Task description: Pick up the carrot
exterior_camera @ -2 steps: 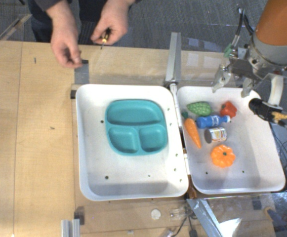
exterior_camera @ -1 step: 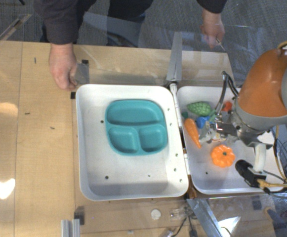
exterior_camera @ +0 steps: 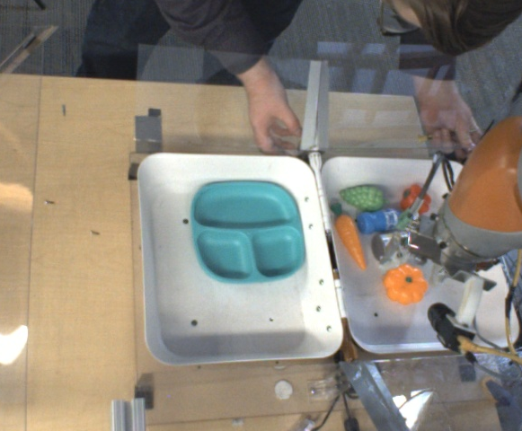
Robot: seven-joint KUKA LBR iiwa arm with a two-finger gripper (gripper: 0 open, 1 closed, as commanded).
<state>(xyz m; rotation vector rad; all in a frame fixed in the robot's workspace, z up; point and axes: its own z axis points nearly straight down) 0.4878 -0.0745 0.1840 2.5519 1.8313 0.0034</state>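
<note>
The carrot (exterior_camera: 351, 241) lies along the left wall of the right bin (exterior_camera: 368, 330), tip toward the front edge of the counter (exterior_camera: 63, 241). The end effector (exterior_camera: 393, 245) hovers just beside it; whether it is spread or pressed together cannot be told. Align the grip across the carrot's narrow width, clear of the bin wall and the orange pumpkin (exterior_camera: 405, 285), then descend vertically.

The arm (exterior_camera: 503, 187) is running off the right edge and covering the right side of the right bin (exterior_camera: 382, 335). The gripper (exterior_camera: 402, 243) is blurring against a small red toy (exterior_camera: 411, 196), so its fingers are staying unreadable.
</note>
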